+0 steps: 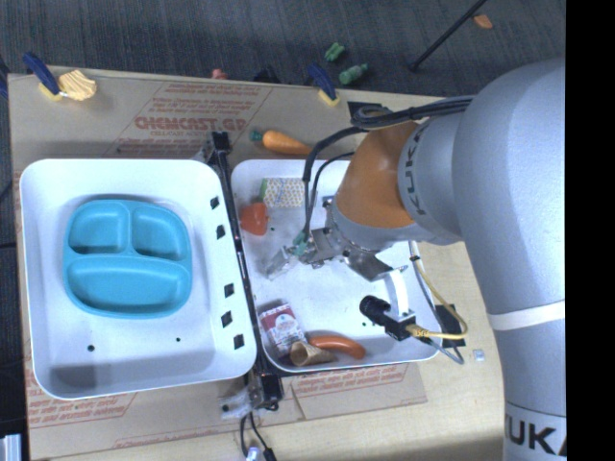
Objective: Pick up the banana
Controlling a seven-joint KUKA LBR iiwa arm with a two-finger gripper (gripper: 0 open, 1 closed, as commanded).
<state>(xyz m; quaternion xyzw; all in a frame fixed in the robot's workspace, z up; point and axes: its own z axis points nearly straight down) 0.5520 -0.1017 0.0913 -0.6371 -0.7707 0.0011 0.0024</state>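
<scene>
My gripper (286, 256) hangs low over the middle of the right bin (332, 307), reaching in from the right under the orange wrist band (380, 185). It is just right of a red-orange round item (254, 219) and below a pale speckled block (283, 192). I cannot make out anything held in it. The arm's bulk hides the right and far parts of this bin, and I cannot pick out a banana among the visible items.
The left bin (58, 353) holds a blue divided plate (128, 257). At the right bin's near edge lie a red packet (279, 323), a hot dog (338, 345) and a cone (301, 354). A carrot (285, 143) lies on the cardboard behind the bins.
</scene>
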